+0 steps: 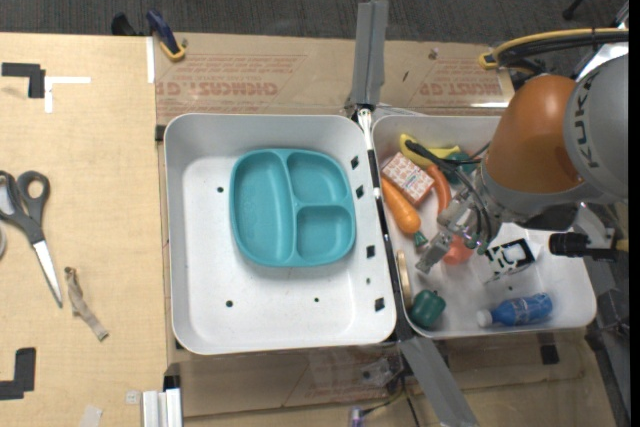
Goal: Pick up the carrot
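1. Arm (590, 130): grey shell, smooth rounded casing, dark "KU" lettering visible on rt side.
2. Orange band (535, 135) above wrist: glossy, bulbous, w/ soft highlight.
3. Wrist section below band: dark grey/black ring.
4. Claw (447, 240): metallic silver-grey parts, thin fingers, small black fittings.
5. Cables: black leads near wrist; yellow-and-black hose (545, 43) arcs over arm top.

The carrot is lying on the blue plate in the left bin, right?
No. The carrot lies in the right bin, beside the gripper. The blue plate does sit in the left bin. The camera view shows it.
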`<state>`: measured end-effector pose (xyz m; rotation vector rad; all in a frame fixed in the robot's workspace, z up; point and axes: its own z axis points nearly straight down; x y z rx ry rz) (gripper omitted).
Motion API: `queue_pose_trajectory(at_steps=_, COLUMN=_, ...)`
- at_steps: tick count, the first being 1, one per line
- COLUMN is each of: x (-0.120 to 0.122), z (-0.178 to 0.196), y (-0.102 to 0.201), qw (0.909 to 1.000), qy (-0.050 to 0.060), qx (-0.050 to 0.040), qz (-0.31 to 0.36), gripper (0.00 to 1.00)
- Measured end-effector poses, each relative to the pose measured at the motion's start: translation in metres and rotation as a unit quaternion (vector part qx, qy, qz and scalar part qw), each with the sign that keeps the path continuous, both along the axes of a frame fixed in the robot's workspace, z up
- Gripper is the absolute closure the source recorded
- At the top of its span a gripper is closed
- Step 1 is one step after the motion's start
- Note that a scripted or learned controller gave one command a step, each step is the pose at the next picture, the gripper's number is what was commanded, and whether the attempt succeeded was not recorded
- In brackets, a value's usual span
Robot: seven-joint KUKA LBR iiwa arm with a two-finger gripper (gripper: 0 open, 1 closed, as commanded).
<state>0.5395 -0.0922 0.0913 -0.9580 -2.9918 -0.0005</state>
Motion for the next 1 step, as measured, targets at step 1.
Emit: queue_pose_trajectory(at_steps=1, x=0.0086, z=0.0004, y=-0.0016, qw=1.0000, qy=0.000, qx=-0.0003, qz=0.004, gripper=0.00)
